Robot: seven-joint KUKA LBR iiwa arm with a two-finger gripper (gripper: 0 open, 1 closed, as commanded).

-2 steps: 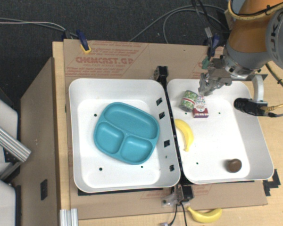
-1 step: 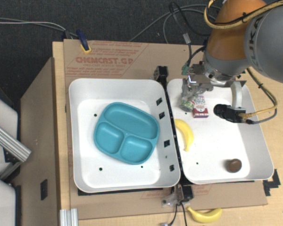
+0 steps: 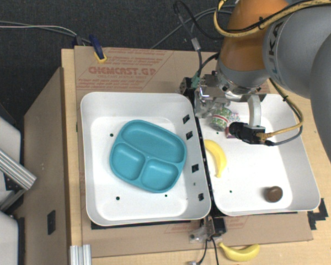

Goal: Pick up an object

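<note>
My gripper (image 3: 220, 115) is down in the right bin (image 3: 287, 203), at its upper left corner, close to the divider between the two bins. Wrist and cabling block the fingertips, so I can't tell if they're open or closed. A small clear packet with green and red print (image 3: 223, 117) sits right at the tip; can't tell if it's between the fingers or just lying under them. A black connector with a yellow cable (image 3: 248, 132) hangs just to the right of that.

Banana (image 3: 215, 156) lies in the same bin just below my gripper, near the left wall, apart from the packet. A small brown round thing (image 3: 273, 194) sits well apart, toward the bin's lower right corner.

Left bin (image 3: 99, 203) holds a blue divided plate (image 3: 148, 155), three compartments, lying flat near the middle. Not touching the walls.

Both bins rest on a cardboard sheet (image 3: 127, 68) with red print at the top edge. A second banana (image 3: 240, 252) lies outside the bins, below the right one at the bench's front edge.

My arm (image 3: 298, 43) comes in from the upper right, with the orange band (image 3: 252, 15) above the wrist.
</note>
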